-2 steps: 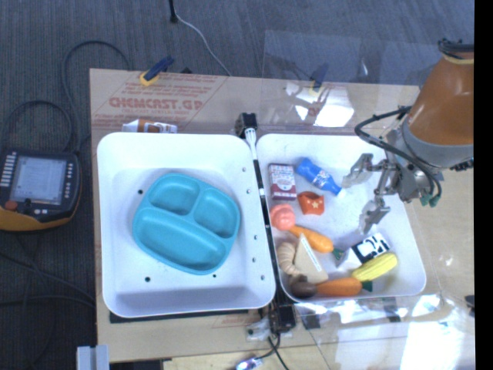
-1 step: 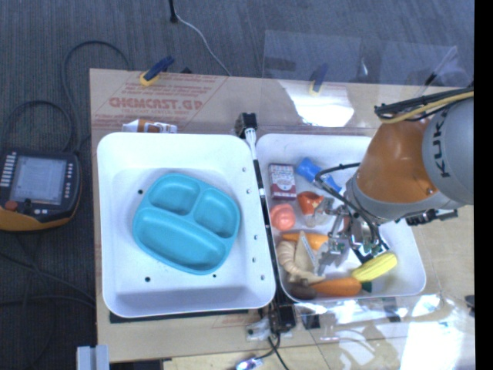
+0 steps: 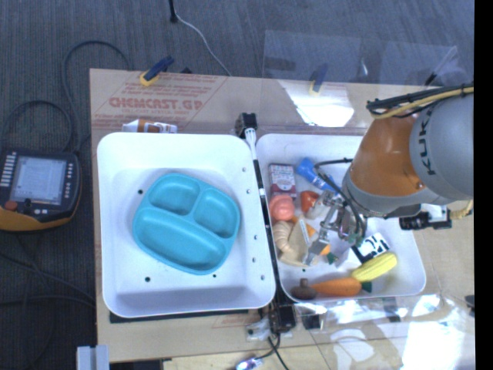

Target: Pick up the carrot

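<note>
Overhead view of a bench, and on it we see two shallow white bins side by side. We find the left bin (image 3: 115,206) holding a turquoise divided plate (image 3: 186,220) with three compartments, set at a slant near its middle. We find the right bin (image 3: 412,272) crowded with small toy foods. The carrot (image 3: 337,287), orange and lying flat, rests along the near wall of that right bin, its length running left to right. Just to its right we see a yellow corn cob (image 3: 374,267), tilted upward toward the right. Farther left in the same bin we make out a pale croissant-shaped piece (image 3: 287,240), a pink rounded piece (image 3: 282,206) above it, a small packet with a red label (image 3: 282,178) at the top, and a blue item (image 3: 312,171) beside that.

From the right we see the grey arm (image 3: 451,149) with its orange band (image 3: 389,164) reaching over the right bin. Its gripper (image 3: 325,241) points down among the objects in the middle of the bin, above the carrot and apart from it. We cannot tell how far the jaws are open, nor whether anything sits between them, because the clutter beneath blurs them.

Left of the bench we see a handheld control pendant (image 3: 38,187) lying on dark carpet
</note>
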Controlling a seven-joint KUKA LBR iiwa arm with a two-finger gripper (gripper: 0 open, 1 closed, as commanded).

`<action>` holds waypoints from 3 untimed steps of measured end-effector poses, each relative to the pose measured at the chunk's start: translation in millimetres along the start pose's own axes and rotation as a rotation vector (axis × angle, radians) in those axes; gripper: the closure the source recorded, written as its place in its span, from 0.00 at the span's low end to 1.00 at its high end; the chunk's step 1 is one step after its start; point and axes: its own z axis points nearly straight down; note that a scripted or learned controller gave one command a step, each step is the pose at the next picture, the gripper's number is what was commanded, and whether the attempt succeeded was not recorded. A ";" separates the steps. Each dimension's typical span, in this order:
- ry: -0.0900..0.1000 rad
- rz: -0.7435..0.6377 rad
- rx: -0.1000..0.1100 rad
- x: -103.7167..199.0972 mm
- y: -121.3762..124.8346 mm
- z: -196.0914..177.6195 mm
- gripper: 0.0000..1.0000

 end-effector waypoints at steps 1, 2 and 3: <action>-0.012 0.001 0.001 -3.7 0.0 -12.6 1.00; -0.006 0.001 0.002 -1.9 0.0 -10.7 0.00; -0.011 0.456 -0.008 -24.3 7.3 1.7 0.00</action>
